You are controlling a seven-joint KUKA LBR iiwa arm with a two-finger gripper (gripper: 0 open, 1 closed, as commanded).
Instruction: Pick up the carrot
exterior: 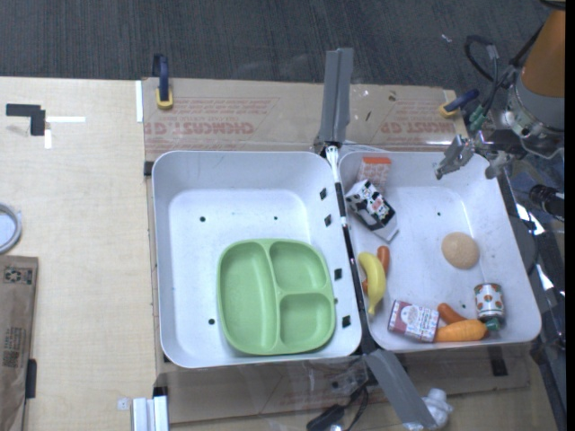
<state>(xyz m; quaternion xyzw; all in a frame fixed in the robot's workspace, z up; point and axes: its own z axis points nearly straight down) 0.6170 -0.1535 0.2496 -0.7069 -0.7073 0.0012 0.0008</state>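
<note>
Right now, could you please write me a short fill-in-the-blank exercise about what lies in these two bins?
1. The green tray lies in the ___ bin.
2. The carrot lies between the small carton and the ___.
3. The banana lies against the right bin's ___ wall.
4. The gripper hovers over the right bin's ___ corner.

Missing words: left; can; left; far right

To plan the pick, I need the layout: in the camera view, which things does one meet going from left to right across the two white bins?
Green divided plate → banana → red-and-white carton → carrot → small can.
</note>
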